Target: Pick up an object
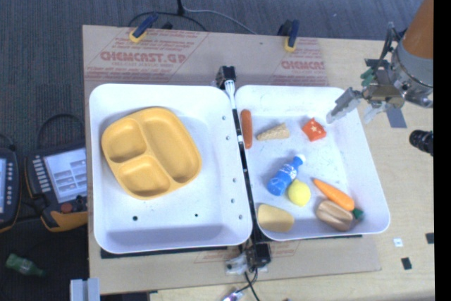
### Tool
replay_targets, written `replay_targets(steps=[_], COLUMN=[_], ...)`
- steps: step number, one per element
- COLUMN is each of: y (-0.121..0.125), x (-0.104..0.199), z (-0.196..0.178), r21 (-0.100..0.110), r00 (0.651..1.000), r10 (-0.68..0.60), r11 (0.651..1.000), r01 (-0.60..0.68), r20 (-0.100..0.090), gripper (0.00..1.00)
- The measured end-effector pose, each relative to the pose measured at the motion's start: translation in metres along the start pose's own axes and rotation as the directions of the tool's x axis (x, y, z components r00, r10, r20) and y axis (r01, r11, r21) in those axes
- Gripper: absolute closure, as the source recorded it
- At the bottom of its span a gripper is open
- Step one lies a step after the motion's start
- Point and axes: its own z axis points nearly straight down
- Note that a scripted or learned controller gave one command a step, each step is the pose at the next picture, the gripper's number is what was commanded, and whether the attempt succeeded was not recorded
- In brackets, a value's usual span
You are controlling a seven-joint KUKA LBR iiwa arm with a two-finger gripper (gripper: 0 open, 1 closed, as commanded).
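Observation:
The right bin [366, 151] holds several toy foods: a red sausage [246, 127] by its left wall, a tan cone-shaped piece [273, 131], a red block [314, 129], a blue bottle [285, 175], a yellow lemon [299, 193], a carrot [334, 194], a hot dog bun [334, 215] and a tan wedge [275, 218]. My gripper [368, 106] hangs over the bin's far right corner with its fingers spread open, nothing between them. The red block lies to the left of and below it.
The left bin [113, 222] carries a yellow divided plate [149, 151]. Two clamps [143, 27] [289, 36] grip the cardboard bench top at the back. A handheld controller [60, 183] sits left of the bench, and a cable runs behind.

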Motion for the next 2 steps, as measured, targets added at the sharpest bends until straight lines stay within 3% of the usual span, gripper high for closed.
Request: replay_targets(steps=[1,2], y=[-0.049,-0.081], x=[0.033,-0.022], z=[0.118,0.181], r21=[0.003,-0.003], r00=[0.998,1.000], r10=[-0.055,-0.014], r11=[0.998,1.000], r01=[0.055,0.014], r20=[-0.001,0.000], gripper=[0.00,0.00])
